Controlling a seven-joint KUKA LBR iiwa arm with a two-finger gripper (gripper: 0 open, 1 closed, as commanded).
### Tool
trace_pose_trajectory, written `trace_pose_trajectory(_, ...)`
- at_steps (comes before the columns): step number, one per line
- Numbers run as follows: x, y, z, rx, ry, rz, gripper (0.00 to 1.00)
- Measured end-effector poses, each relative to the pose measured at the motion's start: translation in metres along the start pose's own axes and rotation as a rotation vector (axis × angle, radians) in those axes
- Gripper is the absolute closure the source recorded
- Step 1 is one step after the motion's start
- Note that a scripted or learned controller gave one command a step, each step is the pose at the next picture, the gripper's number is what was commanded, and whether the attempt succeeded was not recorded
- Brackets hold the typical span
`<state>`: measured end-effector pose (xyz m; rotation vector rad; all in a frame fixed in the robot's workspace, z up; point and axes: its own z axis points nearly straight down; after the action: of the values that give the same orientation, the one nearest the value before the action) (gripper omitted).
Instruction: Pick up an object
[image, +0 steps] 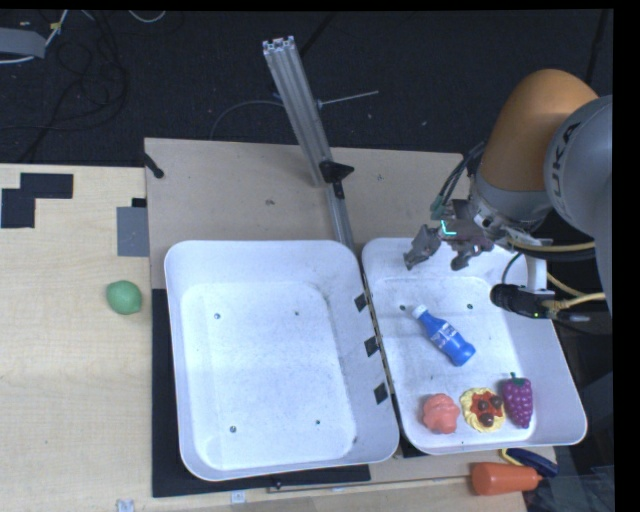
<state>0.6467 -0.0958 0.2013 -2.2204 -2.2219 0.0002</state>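
While the gripper (441, 254) is hovering with fingers spread and holding nothing over the right bin (560, 360), the smooth, rounded blue bottle (444, 336) is lying at the bin's centre, likely rolling away from a skewed pinch, above the bumpy purple grapes (517, 399) at lower right.

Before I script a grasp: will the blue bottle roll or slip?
The bottle lies on its side in the right bin, so a nudge would probably roll it. It looks round and smooth, so the pincer may slip. Likely light and stiff.
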Motion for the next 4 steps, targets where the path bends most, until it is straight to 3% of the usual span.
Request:
trace_pose_trajectory(1,0.0,0.0,0.0,0.0,0.0,0.0,0.0)
trace_pose_trajectory(3,-0.002,-0.005,0.107,0.005,0.0,0.0,0.0)
trace_pose_trajectory(4,-0.002,-0.005,0.11,0.0,0.0,0.001,0.0)
